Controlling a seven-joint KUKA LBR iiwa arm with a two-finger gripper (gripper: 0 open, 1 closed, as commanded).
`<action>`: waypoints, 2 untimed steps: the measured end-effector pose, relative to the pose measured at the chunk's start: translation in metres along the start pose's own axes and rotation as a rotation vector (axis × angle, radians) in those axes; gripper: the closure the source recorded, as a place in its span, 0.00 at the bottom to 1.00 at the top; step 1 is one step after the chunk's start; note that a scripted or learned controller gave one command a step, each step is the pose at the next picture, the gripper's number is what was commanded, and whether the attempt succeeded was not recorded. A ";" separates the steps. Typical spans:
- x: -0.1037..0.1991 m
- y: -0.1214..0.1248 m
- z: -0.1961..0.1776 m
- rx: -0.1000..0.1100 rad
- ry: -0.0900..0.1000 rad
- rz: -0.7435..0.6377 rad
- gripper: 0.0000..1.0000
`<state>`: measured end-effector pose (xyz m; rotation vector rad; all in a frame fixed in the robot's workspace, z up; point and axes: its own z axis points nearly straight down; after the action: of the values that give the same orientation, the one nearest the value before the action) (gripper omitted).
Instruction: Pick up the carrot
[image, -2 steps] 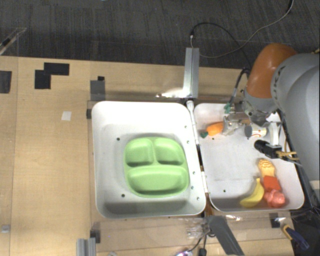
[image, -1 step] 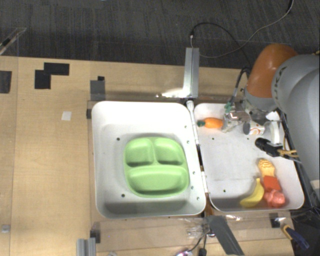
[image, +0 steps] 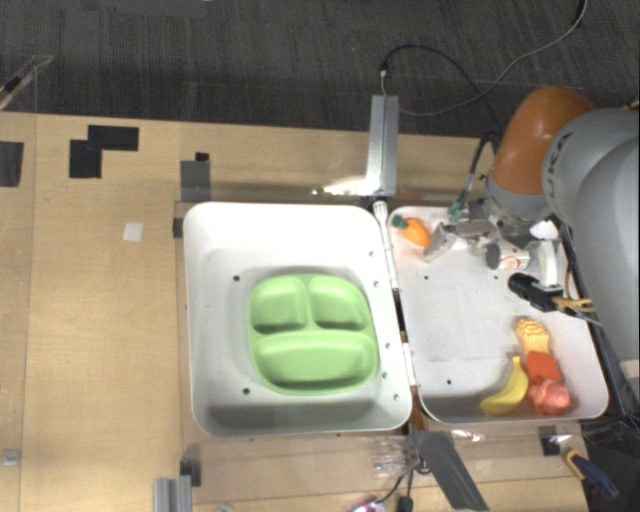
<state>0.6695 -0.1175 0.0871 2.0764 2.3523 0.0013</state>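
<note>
We see the carrot (image: 411, 232) lying in the right bin's (image: 455, 320) far left corner; the gripper (image: 452, 236) sits just beside it, to its right; whether it is parted or closed we cannot tell; a green plate (image: 312, 332) occupies the left bin (image: 215, 300).

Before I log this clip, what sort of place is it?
Most likely a robotics lab bench set up for pick-and-place trials. Two shallow white bins sit side by side on a wooden bench, toy food such as a carrot and banana serves as props, and loose cables trail across dark carpet.
</note>
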 end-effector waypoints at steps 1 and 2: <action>0.024 -0.001 0.000 0.016 -0.005 0.208 0.00; 0.045 -0.008 -0.098 0.001 0.002 0.290 0.00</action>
<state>0.6555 -0.0737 0.1848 2.3964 2.0284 0.0031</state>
